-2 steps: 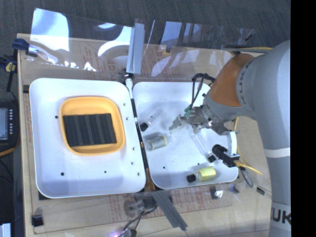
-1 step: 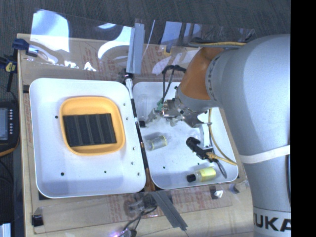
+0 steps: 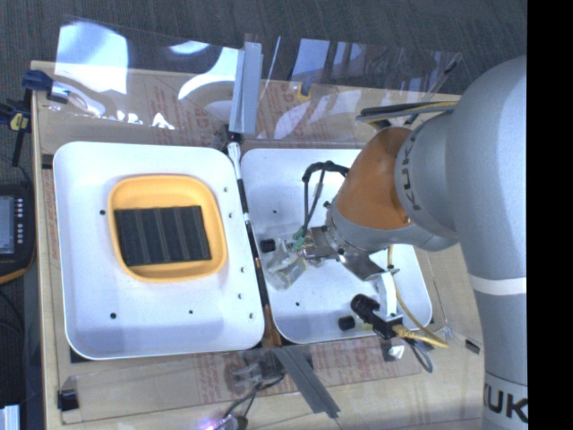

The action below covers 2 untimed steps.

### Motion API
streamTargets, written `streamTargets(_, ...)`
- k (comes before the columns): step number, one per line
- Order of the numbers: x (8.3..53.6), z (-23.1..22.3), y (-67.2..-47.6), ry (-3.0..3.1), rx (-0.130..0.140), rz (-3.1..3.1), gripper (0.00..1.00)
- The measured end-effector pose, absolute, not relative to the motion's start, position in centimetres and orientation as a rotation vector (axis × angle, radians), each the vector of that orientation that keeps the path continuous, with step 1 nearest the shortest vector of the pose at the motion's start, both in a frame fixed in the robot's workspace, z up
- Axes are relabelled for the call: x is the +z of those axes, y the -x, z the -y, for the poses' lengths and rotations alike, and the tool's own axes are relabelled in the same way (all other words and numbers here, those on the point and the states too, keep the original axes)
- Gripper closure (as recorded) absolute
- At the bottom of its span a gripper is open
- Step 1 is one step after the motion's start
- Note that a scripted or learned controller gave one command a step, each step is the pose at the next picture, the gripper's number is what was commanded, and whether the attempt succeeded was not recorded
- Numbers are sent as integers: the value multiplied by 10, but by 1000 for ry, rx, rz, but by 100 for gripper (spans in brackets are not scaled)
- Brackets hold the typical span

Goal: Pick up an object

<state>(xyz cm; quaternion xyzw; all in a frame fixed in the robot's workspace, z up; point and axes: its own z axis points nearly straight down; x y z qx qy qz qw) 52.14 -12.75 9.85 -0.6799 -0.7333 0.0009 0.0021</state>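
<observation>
Camera view: tool (image 3: 285, 262) low in right bin (image 3: 269, 173), nr left wall

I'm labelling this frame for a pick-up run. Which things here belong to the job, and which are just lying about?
Part of the job:
- gripper, down in the right bin
- small pale object at the gripper; whether it is held cannot be told

Just lying about:
- left bin
- yellow tray with a dark ribbed insert in the left bin
- handheld screen at the bench's left edge
</observation>
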Motion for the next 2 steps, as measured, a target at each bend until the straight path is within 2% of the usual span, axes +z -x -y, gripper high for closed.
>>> streamTargets(1, 108, 128, -522, 2125, 6, 2309, 100)
streamTargets(2, 241, 99, -520, 2137, 0, 2302, 100)
